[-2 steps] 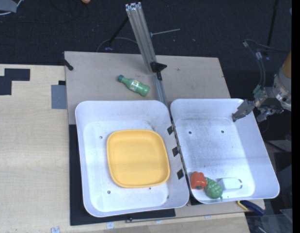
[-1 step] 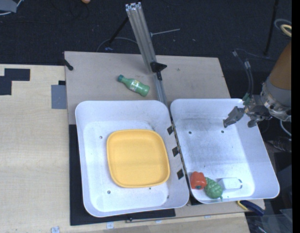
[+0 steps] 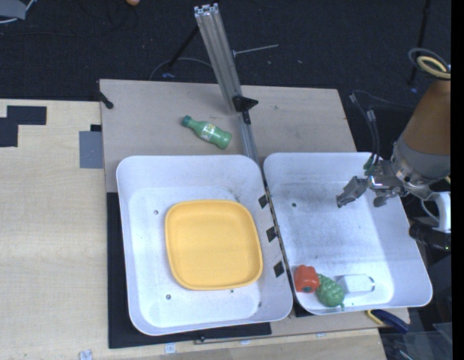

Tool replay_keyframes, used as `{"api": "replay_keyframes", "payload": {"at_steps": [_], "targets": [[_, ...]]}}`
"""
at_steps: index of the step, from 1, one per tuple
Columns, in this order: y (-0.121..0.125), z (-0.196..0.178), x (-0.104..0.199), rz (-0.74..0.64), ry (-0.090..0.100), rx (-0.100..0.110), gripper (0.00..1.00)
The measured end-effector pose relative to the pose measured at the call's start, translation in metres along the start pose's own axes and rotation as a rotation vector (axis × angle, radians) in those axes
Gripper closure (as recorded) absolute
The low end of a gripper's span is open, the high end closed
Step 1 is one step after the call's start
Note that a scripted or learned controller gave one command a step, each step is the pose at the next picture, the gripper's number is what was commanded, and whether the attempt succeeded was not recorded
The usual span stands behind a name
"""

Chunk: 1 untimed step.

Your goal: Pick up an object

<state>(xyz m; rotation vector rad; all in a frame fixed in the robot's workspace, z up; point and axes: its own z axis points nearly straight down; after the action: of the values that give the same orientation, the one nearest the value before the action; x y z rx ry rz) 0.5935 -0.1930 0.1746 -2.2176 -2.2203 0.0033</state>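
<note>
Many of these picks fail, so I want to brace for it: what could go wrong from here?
The red object, green object and white object lie bunched in the right bin's near corner, so the gripper might nudge neighbours or strike the bin wall. It sits well away from them, near the far side, and may close on nothing.

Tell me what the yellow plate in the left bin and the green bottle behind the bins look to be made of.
Yellow plate: probably plastic, going by its flat matte colour and soft rounded rim. Green bottle, lying on its side on the bench: likely a plastic toy, with a pale label band; too small to be sure.
</note>
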Motion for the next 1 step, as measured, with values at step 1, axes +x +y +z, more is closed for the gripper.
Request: {"api": "replay_keyframes", "payload": {"at_steps": [1], "targets": [[-0.0094, 0.0521, -0.0047, 0.001, 0.0, 0.001, 0.0]]}}
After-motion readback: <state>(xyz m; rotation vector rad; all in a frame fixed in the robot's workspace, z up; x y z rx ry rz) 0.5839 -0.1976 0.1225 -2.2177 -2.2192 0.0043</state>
